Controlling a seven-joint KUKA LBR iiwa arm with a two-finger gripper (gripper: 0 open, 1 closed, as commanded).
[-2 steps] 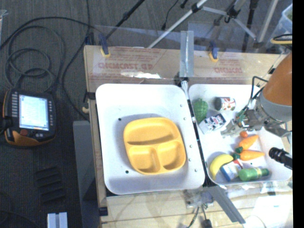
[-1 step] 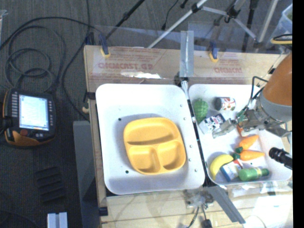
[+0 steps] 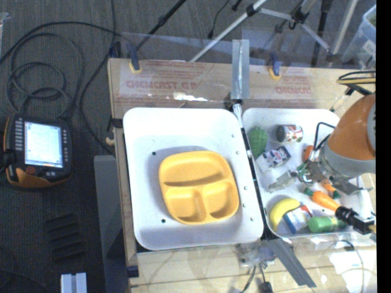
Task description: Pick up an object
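Note:
My gripper (image 3: pixel 307 173) is down inside the right bin (image 3: pixel 317 116), among the clutter at its middle. The grey wrist and orange band rise from it toward the right. Just left of the gripper lies a small grey metallic object (image 3: pixel 280 179). A long orange object (image 3: pixel 322 199) lies right below it. Farther left are a white and blue packet (image 3: pixel 276 156), a green object (image 3: pixel 258 140) and a small can (image 3: pixel 289 133). Nothing shows clearly between the fingers.
At the right bin's front lie a yellow rounded object (image 3: pixel 281 210), a blue and white box (image 3: pixel 295 220) and a green object (image 3: pixel 322 225). The left bin (image 3: pixel 140 163) holds a yellow divided plate (image 3: pixel 198 185). A metal divider (image 3: pixel 239 72) stands behind the bins.

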